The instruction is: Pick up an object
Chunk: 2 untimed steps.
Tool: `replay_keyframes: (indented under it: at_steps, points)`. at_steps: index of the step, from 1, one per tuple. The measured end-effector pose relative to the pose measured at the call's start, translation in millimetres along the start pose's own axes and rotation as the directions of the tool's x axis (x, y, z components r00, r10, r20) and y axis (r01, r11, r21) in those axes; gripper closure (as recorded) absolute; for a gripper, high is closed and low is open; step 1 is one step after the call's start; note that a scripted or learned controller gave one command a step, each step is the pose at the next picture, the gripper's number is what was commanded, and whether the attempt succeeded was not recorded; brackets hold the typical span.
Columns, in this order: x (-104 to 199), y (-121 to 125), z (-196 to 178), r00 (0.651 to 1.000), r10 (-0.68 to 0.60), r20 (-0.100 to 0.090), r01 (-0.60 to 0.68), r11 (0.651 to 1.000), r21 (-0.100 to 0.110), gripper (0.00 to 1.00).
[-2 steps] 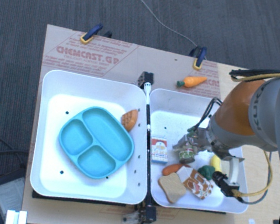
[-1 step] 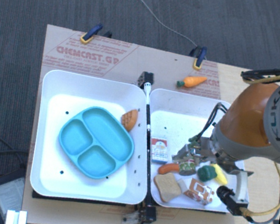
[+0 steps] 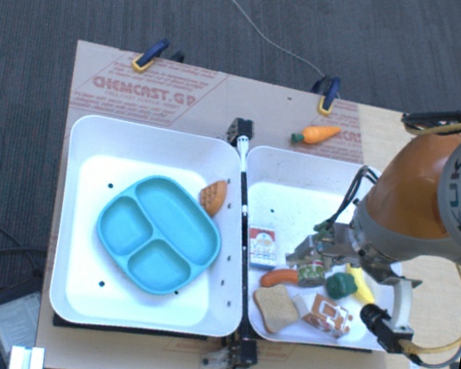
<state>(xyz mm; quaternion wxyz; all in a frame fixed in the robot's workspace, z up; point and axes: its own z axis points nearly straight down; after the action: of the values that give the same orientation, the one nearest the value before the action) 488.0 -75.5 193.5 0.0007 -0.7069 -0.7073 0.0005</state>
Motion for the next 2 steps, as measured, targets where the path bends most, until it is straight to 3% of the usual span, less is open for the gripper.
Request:
replay_keyframes:
  at_steps: [2]
  points:
    - [-0.3,1.2,-19.0,1.000,0.000,0.000,0.000,1.000,-0.001,1.00]
